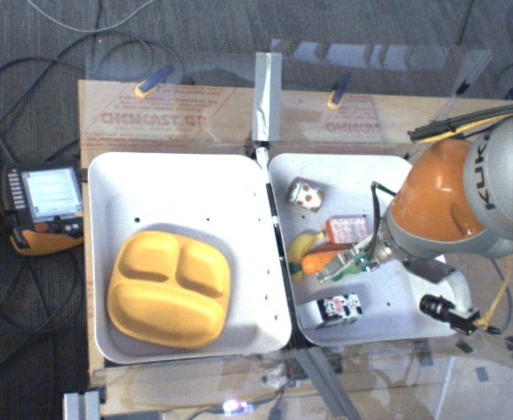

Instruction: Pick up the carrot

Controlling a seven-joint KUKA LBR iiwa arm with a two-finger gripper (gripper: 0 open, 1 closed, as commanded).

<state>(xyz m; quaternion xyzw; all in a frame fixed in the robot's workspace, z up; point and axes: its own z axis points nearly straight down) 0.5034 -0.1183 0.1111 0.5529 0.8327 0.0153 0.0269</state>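
Camera view: left bin [108, 199] holds a yellow tray [169, 287], well apart from the work. In the right bin [388, 322], the carrot [313, 261] lies beside a banana [302, 245], near the left wall. Gripper [344, 265] sits at the carrot's right end, apparently lined up for a grasp. Cannot tell whether fingers are apart or closed; the orange wrist hides that area.

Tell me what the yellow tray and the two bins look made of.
Yellow tray: likely moulded plastic, matte, with rounded, softly shaded compartments. Left bin and right bin: white, smooth, probably plastic or coated metal, with faint sheen and small holes.
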